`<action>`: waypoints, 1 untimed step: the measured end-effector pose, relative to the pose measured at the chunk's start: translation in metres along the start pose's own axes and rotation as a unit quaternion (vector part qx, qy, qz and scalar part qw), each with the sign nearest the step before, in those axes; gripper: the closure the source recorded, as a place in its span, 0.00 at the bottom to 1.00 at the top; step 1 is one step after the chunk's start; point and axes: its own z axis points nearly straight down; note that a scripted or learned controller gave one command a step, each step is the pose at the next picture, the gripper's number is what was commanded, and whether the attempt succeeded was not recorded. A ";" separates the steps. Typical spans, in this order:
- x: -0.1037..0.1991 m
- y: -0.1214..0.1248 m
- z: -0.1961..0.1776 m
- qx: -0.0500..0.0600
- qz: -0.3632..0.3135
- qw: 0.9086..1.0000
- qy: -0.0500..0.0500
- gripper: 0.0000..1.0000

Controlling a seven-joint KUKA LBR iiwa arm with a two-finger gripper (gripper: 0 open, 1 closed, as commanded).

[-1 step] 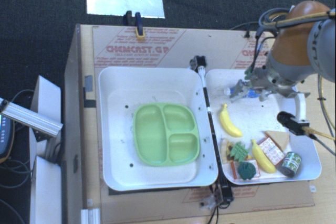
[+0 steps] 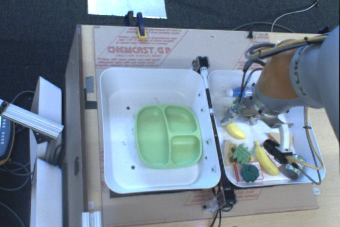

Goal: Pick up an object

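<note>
Camera view: banana (image 2: 265, 159) lies lengthwise, pointing upper-left to lower-right.

A small yellow lemon-like piece (image 2: 236, 131) lies in the right bin, toward nine o'clock. A yellow banana (image 2: 265, 158) lies slantwise at about six o'clock, with a dark green spiky toy (image 2: 241, 154) and a teal-green lump (image 2: 249, 172) just beside it, toward seven o'clock.

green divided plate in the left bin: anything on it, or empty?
Empty. The green divided plate lies flat in the left bin, and all three compartments show bare green.
</note>
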 end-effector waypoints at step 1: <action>-0.003 -0.010 0.000 0.001 0.000 1.000 0.000 0.00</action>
